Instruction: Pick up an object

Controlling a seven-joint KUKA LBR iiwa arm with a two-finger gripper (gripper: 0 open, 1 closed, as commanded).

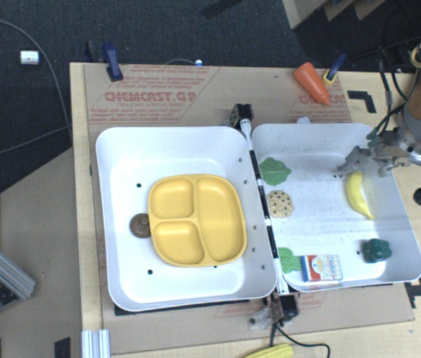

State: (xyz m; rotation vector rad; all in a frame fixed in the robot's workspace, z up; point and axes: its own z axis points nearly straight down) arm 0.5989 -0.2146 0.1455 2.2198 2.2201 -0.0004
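In the right bin [311, 144] a yellow banana [358, 196] lies near the right wall. My gripper [361, 167] hangs just over the banana's upper end, reaching in from the right. Its fingers stand apart and open, one to the left of the banana's tip and one to the right, with nothing held between them. Also in this bin are a green leaf-shaped piece [274, 171], a speckled cookie [279, 203], a small carton [320, 268], a green item [287, 259] beside the carton and a dark green object [376, 251].
The left bin [121, 155] holds a yellow divided plate [197, 220] and a brown round piece [141, 225] at its left. An orange object [313, 84] and a blue clamp [111, 62] lie on the bench behind the bins.
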